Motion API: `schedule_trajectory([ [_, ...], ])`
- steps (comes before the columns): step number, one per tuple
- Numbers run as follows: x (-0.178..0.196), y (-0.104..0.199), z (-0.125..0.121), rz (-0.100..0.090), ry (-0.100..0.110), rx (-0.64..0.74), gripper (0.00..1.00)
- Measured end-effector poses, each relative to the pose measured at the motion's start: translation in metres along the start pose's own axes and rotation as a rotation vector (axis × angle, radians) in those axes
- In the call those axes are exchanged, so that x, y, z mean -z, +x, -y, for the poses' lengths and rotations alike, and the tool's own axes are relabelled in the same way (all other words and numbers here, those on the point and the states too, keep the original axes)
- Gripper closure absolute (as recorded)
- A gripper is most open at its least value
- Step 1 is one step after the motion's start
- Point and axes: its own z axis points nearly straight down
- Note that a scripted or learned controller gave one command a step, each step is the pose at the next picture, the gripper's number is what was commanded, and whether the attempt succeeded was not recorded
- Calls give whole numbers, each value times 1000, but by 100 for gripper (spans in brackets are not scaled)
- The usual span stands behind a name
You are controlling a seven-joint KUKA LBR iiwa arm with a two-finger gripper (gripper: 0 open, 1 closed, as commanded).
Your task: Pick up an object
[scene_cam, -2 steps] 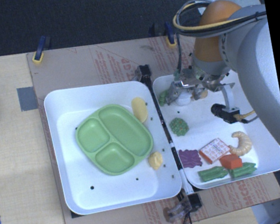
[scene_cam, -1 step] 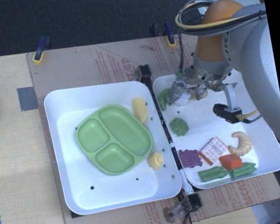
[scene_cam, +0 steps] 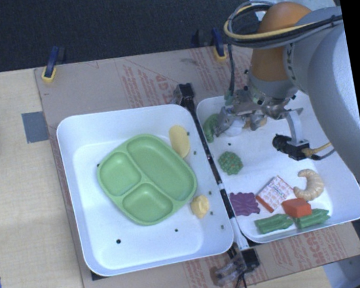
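The small dark-green leafy toy vegetable (scene_cam: 212, 126) lies against the left wall near the far corner of the right white bin (scene_cam: 347, 210), and the gripper (scene_cam: 247, 115) hovers just beside it — that seems your likeliest target. You cannot tell from this view whether the gripper is open or closed; nothing is visibly held. Centre over the piece and stay off the bin wall before you descend. The round green broccoli-like toy (scene_cam: 230, 163) nearby sits freer — an easier alternative.
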Motion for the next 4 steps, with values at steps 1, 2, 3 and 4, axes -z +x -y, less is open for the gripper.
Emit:
schedule_trajectory([
  [1, 0, 0, 0, 0, 0, 0, 0],
  [2, 0, -6, 19, 0, 2, -4, 0],
  [3, -1, -3, 32, 0, 3, -5, 0],
  [4, -1, -1, 58, 0, 3, -4, 0],
])
